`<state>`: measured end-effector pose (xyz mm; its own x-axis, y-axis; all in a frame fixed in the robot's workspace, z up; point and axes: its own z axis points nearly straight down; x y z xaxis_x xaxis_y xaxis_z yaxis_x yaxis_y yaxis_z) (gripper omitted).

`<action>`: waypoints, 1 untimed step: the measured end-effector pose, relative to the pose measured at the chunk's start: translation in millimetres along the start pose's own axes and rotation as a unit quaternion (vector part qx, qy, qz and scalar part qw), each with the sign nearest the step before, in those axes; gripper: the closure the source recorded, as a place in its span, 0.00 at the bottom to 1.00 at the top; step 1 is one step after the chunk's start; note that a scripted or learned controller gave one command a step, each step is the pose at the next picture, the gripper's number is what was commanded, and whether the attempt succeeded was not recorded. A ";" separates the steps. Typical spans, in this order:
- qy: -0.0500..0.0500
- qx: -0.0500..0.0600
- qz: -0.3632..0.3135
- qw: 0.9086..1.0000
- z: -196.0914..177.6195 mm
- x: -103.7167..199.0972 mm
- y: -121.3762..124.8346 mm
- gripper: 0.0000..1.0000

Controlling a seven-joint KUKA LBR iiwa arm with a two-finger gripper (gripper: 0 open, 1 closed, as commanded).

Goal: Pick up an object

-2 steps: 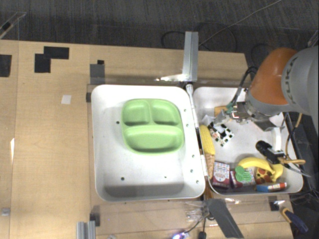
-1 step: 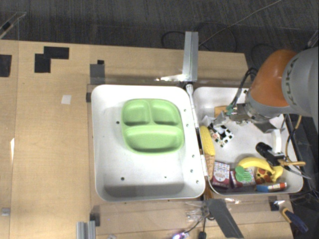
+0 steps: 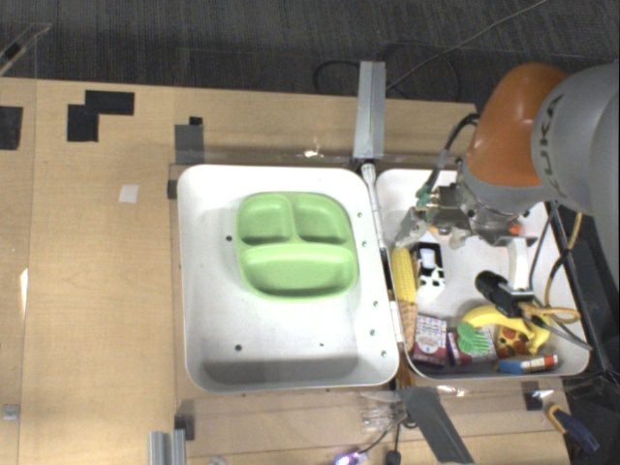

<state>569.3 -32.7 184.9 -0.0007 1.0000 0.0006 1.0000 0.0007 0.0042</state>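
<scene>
The objects I may pick are all in the right bin (image 3: 387,187). A yellow corn cob (image 3: 402,276) lies along its left wall, and just beside it stands a small black and white figure (image 3: 429,264), maybe a toy cow. At about 5 o'clock from the figure I see a banana (image 3: 499,319), a black handle (image 3: 499,290) above it, a green piece (image 3: 475,339), a dark red packet (image 3: 431,342) and a red marker (image 3: 528,364), all crowded at the near wall of the bin.

The tool (image 3: 455,213) hangs over the far part of this bin, at 1 o'clock from the figure and apart from it. The rig rule stops me from describing its grasp state here; I see no object in it.

The left bin (image 3: 194,260) carries a green divided plate (image 3: 295,243). Both bins sit side by side on the wooden table (image 3: 87,289). The grey arm with its orange band (image 3: 509,129) comes in from 3 o'clock.
</scene>
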 end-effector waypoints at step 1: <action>-0.004 -0.003 -0.183 0.983 78.8 -57.8 7.8 0.00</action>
<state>577.5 -90.4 106.0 -0.3609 0.9325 -0.0108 0.9325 0.3610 0.0094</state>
